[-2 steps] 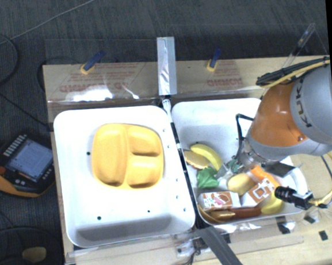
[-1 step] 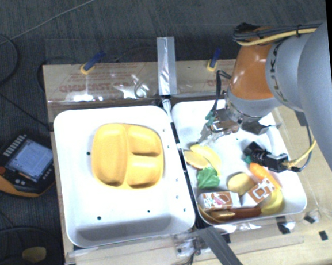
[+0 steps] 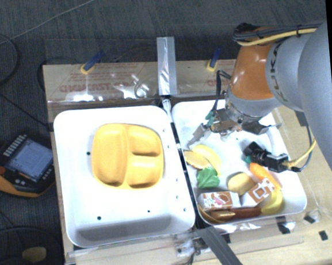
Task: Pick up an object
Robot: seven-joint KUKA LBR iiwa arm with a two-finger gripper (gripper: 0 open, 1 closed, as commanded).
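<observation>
My gripper [image 3: 208, 129] hangs over the upper left part of the right bin [image 3: 296, 201], just above a pale yellow lemon-like wedge [image 3: 201, 156]. Nothing shows in its grasp. Below the wedge lies a green leafy toy [image 3: 208, 178]. Toward the bin's front sit a tan potato-like piece [image 3: 240, 182], an orange carrot [image 3: 261, 172], a yellow banana [image 3: 274, 201], two small printed boxes [image 3: 218, 199] [image 3: 259, 192] and a brown sausage [image 3: 231, 213].
The left bin [image 3: 76, 223] holds a large yellow divided tray [image 3: 126, 155]. The grey arm with its orange band [image 3: 254, 81] reaches in from the right over the right bin's back. A handheld pendant [image 3: 21, 165] lies on the floor at left.
</observation>
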